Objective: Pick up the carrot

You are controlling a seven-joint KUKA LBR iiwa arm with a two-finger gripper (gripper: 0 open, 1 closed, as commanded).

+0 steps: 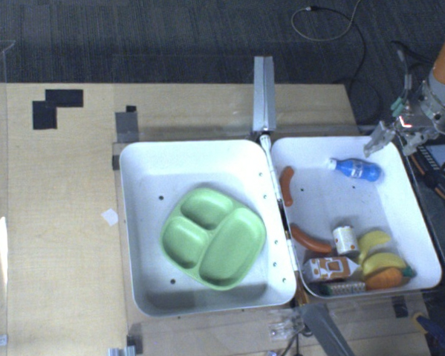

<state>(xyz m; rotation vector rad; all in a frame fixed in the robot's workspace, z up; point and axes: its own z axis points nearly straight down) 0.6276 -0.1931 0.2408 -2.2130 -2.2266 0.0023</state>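
The carrot (310, 239) is a long orange-red piece lying flat near the left wall of the right bin (422, 222), its right end next to a small white can (345, 239). My gripper (382, 137) hangs over the far right corner of that bin, well away from the carrot and just beyond a blue bottle (356, 169). Nothing shows in the gripper.
A reddish sausage-like piece (287, 186) lies along the right bin's left wall. Two yellow fruits (378, 252), an orange (384, 278) and a brown carton (332, 267) crowd the near right corner. A green divided plate (213, 236) sits in the left bin (142, 215).
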